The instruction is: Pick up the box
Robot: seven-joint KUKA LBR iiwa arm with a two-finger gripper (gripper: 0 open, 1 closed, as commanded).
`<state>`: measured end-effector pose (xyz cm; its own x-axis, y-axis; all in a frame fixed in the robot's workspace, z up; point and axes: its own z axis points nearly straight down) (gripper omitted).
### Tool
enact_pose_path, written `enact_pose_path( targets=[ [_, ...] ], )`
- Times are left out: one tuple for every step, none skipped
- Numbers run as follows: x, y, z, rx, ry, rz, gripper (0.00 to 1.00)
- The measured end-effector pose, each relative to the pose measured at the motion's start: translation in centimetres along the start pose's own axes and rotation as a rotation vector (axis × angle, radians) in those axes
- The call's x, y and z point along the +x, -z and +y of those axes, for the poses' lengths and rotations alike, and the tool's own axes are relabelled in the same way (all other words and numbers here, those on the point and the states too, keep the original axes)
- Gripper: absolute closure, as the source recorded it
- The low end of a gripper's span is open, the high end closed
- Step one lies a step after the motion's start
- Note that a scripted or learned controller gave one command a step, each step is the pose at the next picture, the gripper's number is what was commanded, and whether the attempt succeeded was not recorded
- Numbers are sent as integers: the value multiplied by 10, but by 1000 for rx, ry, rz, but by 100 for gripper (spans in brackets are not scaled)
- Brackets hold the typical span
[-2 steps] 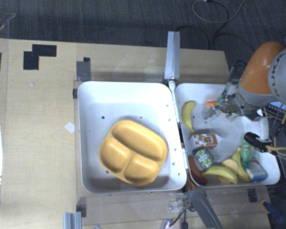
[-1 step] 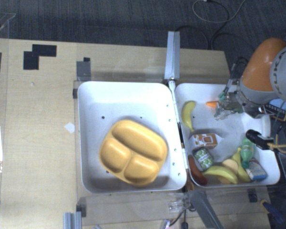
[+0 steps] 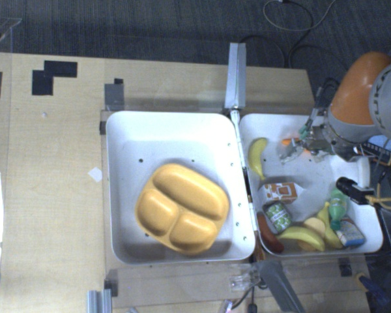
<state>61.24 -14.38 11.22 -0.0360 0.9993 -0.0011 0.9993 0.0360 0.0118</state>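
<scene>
The box (image 3: 279, 191) is a small brown and white carton lying flat in the middle of the right bin (image 3: 313, 126). My gripper (image 3: 296, 146) hangs over the far part of that bin, up and a little right of the box and apart from it. The grey wrist with its orange band (image 3: 356, 96) reaches in from the right. Nothing of the box is between the gripper's tips.
Around the box lie a green-yellow banana (image 3: 257, 156) to the upper left, a green can (image 3: 277, 216) just below, ripe bananas (image 3: 302, 237) at the near wall, and a green bottle (image 3: 337, 207) to the right. The left bin (image 3: 124, 149) holds a large yellow bun-shaped object (image 3: 182, 206).
</scene>
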Motion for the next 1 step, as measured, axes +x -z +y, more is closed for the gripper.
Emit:
enact_pose_path(
  targets=[
    [52, -23, -43, 1, -234, 1, 0]
  ],
)
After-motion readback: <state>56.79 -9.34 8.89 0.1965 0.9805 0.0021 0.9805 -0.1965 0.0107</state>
